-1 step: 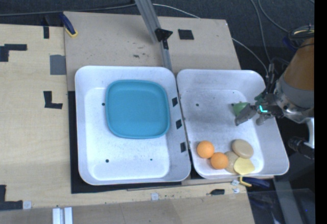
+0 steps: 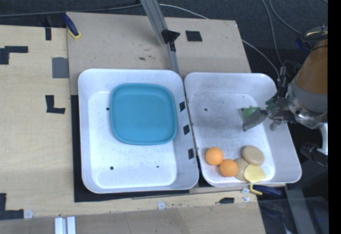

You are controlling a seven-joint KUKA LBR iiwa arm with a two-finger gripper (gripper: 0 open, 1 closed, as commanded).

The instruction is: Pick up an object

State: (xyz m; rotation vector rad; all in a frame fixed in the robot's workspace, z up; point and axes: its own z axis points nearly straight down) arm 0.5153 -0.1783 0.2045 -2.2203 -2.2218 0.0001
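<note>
Here is the right bin (image 2: 213, 86), and everything is placed against it. The gripper (image 2: 254, 117) hangs over its right half, reaching in from the right rim, with the grey arm (image 2: 309, 89) and its orange band just outside that rim. Something dark green sits at the fingertips, but whether the fingers are clamped on it or spread is not clear from this angle. Down in the bin's near right corner, a cluster: two orange balls (image 2: 214, 156) side by side, a tan oval piece (image 2: 252, 154) just right of them, and a yellow piece (image 2: 254, 174) touching the tan one's near edge. Left of this bin, the other bin (image 2: 90, 121) holds a blue plate (image 2: 143, 113).
</note>
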